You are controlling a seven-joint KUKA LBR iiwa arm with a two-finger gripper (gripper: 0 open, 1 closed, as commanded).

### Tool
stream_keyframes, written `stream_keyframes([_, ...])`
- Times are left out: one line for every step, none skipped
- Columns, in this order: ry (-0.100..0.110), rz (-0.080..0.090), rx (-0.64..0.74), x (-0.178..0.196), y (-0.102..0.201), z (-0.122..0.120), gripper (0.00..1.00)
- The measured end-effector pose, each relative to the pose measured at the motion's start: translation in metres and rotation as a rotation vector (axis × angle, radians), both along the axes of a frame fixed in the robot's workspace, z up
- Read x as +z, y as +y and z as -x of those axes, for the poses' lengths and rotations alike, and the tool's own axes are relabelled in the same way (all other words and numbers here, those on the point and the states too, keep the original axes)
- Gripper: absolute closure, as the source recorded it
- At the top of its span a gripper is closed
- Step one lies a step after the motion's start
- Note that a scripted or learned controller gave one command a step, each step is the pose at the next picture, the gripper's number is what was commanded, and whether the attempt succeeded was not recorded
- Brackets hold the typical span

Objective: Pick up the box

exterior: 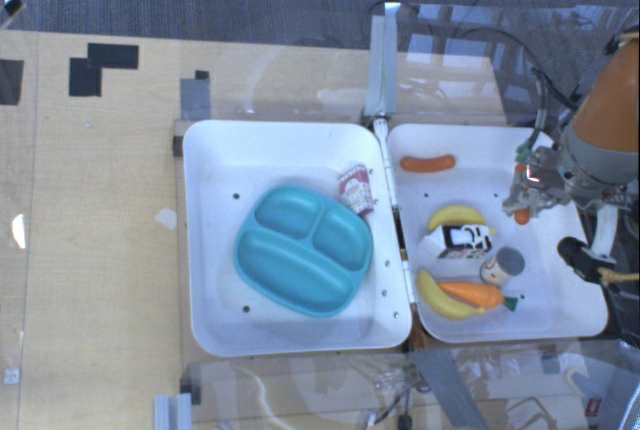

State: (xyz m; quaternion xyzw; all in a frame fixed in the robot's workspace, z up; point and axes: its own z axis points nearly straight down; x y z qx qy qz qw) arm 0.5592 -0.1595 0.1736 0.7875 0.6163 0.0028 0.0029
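The box (355, 189), small and red and white, is lying in the left bin (205, 218), just off the upper right corner of the blue plate (303, 249). It is leaning against the bin's right wall, touching or nearly touching the plate's rim. Nothing is gripping it.

The blue plate, divided into three sections, is sitting tilted in the middle of the left bin. Everything else is lying to the right of the plate, in the right bin (560, 318).

Nearest the plate, a yellow banana (458, 215) is curving over a black and white carton (464, 240). Below them a second banana (443, 296) is lying with an orange carrot (472, 294) resting on it. A small grey round piece (510, 261) is sitting just past the carrot. A sausage (428, 162) is lying level with the plate's far side, close to the bin's back wall.

The gripper (528, 190) is hanging farther right of the plate than all of these, well apart from the box, over the right bin's right half. Whether it is apart or together cannot be told from this angle. The arm (605, 113) is reaching in behind it.
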Motion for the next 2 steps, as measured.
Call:
stream_keyframes([-0.005, 0.001, 0.004, 0.011, 0.001, -0.002, 1.00])
stream_keyframes([-0.010, 0.001, 0.010, 0.023, 0.002, -0.004, 1.00])
